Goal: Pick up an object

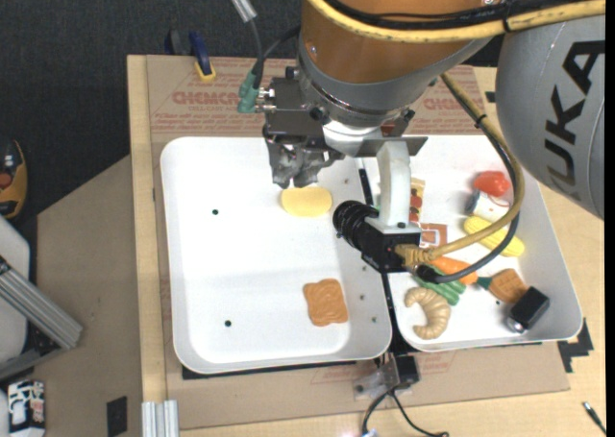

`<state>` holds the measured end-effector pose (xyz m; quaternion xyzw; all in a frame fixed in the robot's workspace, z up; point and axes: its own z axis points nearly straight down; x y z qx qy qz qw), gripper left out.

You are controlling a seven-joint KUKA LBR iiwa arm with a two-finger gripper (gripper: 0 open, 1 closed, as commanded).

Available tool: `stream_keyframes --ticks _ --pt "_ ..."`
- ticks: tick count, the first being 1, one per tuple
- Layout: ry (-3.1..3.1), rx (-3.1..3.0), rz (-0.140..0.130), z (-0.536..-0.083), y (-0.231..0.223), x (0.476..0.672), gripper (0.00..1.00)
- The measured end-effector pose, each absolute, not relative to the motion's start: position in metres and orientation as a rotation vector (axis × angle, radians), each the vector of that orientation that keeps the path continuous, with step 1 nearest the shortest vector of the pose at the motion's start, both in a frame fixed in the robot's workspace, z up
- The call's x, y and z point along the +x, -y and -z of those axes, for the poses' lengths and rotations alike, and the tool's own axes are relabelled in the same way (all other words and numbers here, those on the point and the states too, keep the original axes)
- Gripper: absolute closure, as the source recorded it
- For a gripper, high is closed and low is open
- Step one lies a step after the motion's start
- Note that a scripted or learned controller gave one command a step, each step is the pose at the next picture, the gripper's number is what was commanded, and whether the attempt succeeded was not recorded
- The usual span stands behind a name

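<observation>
The tool [296, 171] hangs low over the left bin [207, 262], at the bin's 1 o'clock part. It is just above a pale yellow chip [306, 201], and one cannot tell from this view if it is released or clenched. A brown waffle [326, 302] lies at the bin's 5 o'clock. In the right bin [557, 277], a croissant [430, 310] lies at 7 o'clock and a red piece [492, 182] at 1 o'clock.
</observation>
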<state>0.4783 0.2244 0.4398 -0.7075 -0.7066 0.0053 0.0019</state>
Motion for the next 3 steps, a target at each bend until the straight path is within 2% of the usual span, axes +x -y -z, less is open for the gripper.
stream_keyframes --ticks 1,2,3 --pt "2.226 -2.222 0.02 -0.541 -0.224 0.482 1.0" --pt "2.216 -2.219 -0.023 -0.412 -0.224 0.478 1.0" --pt "2.227 -2.223 0.024 -0.538 -0.224 0.479 1.0"
